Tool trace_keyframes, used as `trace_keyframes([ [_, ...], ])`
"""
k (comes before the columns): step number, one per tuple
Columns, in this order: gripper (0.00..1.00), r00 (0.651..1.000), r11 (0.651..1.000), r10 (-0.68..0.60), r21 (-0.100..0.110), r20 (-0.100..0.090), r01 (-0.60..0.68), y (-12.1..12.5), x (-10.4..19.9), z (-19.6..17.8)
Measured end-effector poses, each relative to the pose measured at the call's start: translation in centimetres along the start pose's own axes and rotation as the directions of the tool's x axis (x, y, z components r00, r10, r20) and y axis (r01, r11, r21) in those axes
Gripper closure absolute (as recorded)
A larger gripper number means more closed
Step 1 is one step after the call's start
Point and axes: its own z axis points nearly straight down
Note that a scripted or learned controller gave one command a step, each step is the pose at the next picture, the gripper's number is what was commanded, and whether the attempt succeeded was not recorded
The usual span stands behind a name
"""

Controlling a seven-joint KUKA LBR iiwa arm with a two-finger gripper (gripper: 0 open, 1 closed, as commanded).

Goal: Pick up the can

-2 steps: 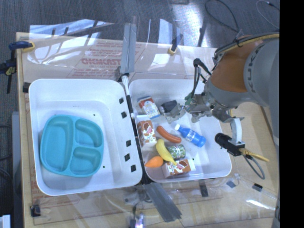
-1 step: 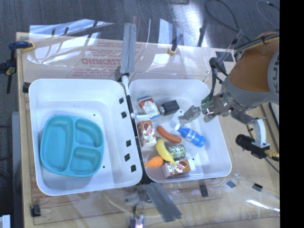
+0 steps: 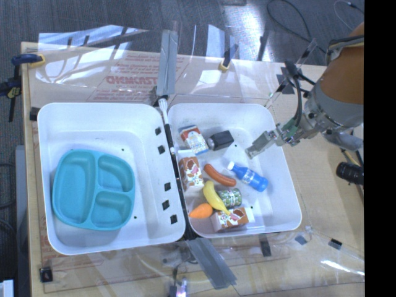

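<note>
Carton [image 3: 232,218] sitting touching can [image 3: 229,197]; claw [image 3: 260,144] hovering well apart, opening unclear; judging: needing descent straight over can, avoiding banana [image 3: 213,196].

Wooden bench [image 3: 322,184] bears two white bins side by side: left bin [image 3: 46,166], right bin [image 3: 284,184], under clear sheeting [image 3: 204,79].

1. Dark grey carpet [image 3: 80,5] is running along the top, behind the bench.
2. A pale wooden benchtop [image 3: 328,209] is lying under clear plastic sheeting [image 3: 204,73], which is catching glare.
3. A black cable [image 3: 291,17] is looping across the floor.
4. A blue clamp [image 3: 21,59] is gripping the left edge.
</note>
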Motion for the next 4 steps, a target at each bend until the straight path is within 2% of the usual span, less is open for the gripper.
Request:
trace_keyframes([
  [1, 0.0, 0.995, 0.995, 0.104, 0.006, -0.003, -0.104, 8.2, 1.4, 7.9],
  [2, 0.0, 0.994, 0.994, 0.105, 0.006, -0.003, -0.105, 11.4, -0.1, 15.7],
  [3, 0.0, 1.0, 1.0, -0.025, -0.014, 0.007, 0.026, 11.7, -4.4, 22.6],
  [4, 0.0, 0.993, 0.993, -0.116, -0.014, 0.013, 0.116, 15.4, -5.4, 23.2],
])
